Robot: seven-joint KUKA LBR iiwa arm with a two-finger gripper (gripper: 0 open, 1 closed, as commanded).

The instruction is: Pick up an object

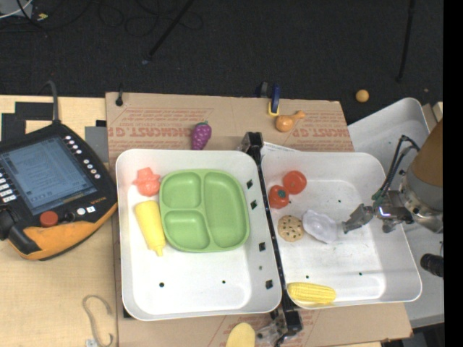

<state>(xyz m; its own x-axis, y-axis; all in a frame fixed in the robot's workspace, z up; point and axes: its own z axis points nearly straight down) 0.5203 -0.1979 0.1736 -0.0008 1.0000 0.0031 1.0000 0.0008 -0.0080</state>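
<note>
My gripper (373,220) hovers low over the right side of the right bin (362,284), open, with nothing between its fingers. Its left fingertip (351,223) is just right of a clear crumpled plastic piece (319,226). Further left in that bin lie a cookie (291,228) and two red tomato-like pieces, one (294,182) above the other (278,196). A yellow corn cob (312,293) rests on the bin's front edge.
The left bin (188,291) holds a green divided plate (203,210), a yellow squash-like piece (150,225) and a pink piece (146,182). Behind the bins lie purple grapes (200,134) and an orange gourd (287,121). A teach pendant (51,186) sits at far left.
</note>
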